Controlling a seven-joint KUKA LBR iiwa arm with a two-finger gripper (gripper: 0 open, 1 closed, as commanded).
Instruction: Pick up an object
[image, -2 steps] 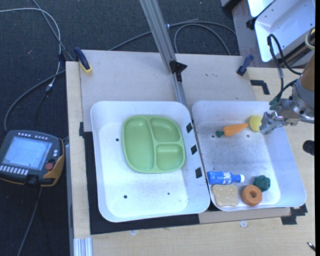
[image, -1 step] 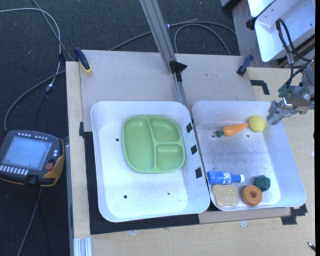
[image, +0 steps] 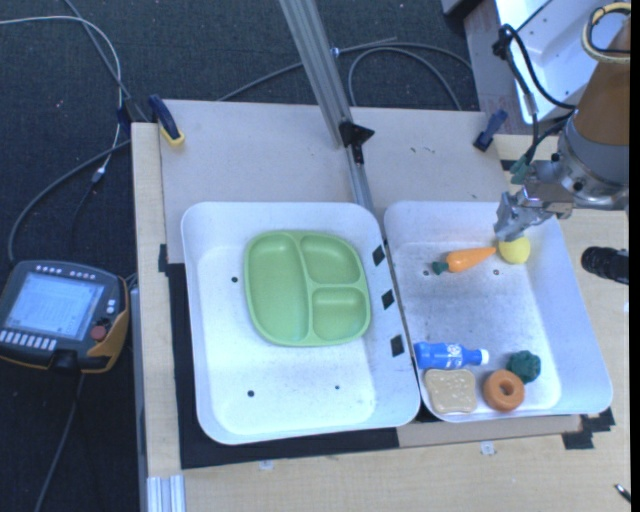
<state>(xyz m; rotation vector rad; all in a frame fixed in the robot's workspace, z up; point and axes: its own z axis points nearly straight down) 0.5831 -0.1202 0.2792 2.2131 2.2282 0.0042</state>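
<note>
Grey metal, the hand (image: 518, 215) hangs low at the far end of the right bin (image: 560, 300), directly over a yellow lemon (image: 515, 250), likely lined up to grip it; whether its fingers are apart or closed, I cannot tell. Just left of the lemon lies an orange carrot (image: 468, 259), nearly touching it. Well nearer than the lemon, along the bin's near wall, sit a blue bottle (image: 450, 354), bread slice (image: 450, 390), doughnut (image: 503, 389) and dark green piece (image: 523, 365).

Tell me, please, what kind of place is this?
Most likely a robotics lab. A grey arm with its end effector hangs over two white bins, toy food such as a carrot lies inside, and a teach pendant sits on the dark floor.
</note>
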